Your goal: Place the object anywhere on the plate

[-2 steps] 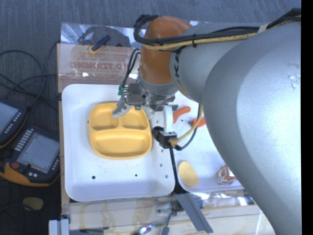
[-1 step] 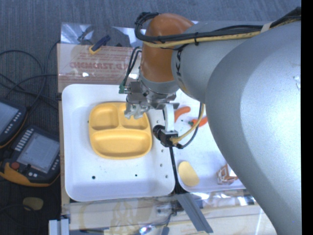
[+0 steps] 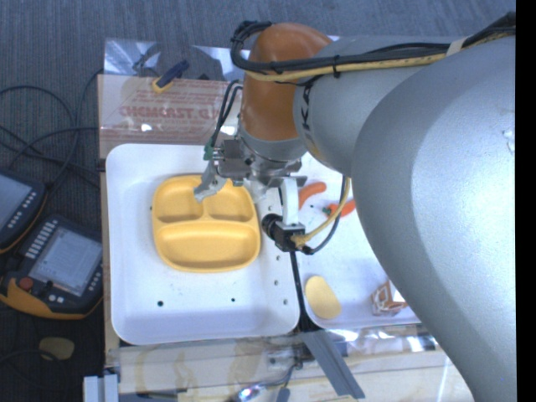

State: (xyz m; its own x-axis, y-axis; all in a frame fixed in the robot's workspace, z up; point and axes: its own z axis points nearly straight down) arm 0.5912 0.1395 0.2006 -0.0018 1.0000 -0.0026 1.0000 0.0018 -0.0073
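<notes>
- The arm's grey upper link (image 3: 444, 191) lies nearest the camera, bulking over the right bin (image 3: 352, 308) and hiding most of it
- The yellow plate (image 3: 205, 224) is the landmark: a three-part tray in the left bin (image 3: 126, 249), two small wells at its far side and one long well at its near side
- The pincer (image 3: 213, 182) hangs over the plate's far rim, at the divider between the two small wells; whether it is released, clenched or grasping something cannot be told, since the wrist and cabling (image 3: 289, 233) crowd the tip
- No object can be made out inside the plate's wells
- Right of the plate, past the bin wall, lie candidate objects: a pale yellow oval piece (image 3: 322, 297) off the plate's near right corner, an orange piece (image 3: 311, 191) level with its far edge, and a reddish-white item (image 3: 387, 298) farther right
- Which is the task's thing cannot be settled
- The relation that matters, as a judgement: if the pincer carries something, the plate sits directly beneath and lowering is enough; if not, every candidate lies rightward of the plate, toward the arm's own side
</notes>
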